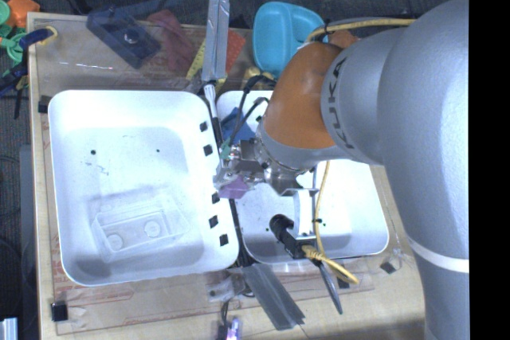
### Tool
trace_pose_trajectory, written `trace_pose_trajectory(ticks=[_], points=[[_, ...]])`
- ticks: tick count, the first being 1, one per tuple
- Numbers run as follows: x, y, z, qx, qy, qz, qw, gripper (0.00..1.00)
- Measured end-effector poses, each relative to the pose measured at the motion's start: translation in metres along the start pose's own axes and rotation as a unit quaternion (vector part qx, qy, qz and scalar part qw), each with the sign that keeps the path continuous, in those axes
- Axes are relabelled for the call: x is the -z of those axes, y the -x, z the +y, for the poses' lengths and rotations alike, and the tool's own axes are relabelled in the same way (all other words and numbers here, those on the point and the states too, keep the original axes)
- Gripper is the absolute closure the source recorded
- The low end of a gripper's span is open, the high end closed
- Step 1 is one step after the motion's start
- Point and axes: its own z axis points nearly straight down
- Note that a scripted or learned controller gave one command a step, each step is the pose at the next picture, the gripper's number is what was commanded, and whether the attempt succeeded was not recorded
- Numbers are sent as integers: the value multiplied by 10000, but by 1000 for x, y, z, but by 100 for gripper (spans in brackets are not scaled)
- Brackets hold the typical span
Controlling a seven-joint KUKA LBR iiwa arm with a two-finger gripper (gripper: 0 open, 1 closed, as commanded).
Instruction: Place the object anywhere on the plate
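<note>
Left bin [80, 131]: a clear plastic tray [135, 223] lies near its front. At the left rim of the right bin [358, 231], the gripper [237, 173] is poised directly over a small purple object [233, 189]. Whether it is grasping the object or has released it cannot be told.

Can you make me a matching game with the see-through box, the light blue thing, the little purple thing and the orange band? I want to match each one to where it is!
Things:
1. see-through box
2. light blue thing
3. purple thing
4. orange band

Places:
A. on the arm
B. in the left bin
C. past the far edge of the right bin
D. where the two bins meet

Pairs: 1-B, 2-C, 3-D, 4-A
</note>
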Motion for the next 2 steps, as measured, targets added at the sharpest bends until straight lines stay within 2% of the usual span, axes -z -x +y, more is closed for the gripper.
trace_pose_trajectory(ticks=[1, 2], points=[[-1, -87, -35, 217, -1, -6, 9998, 100], [5, -12, 50, -594, 6, -5, 9982, 100]])
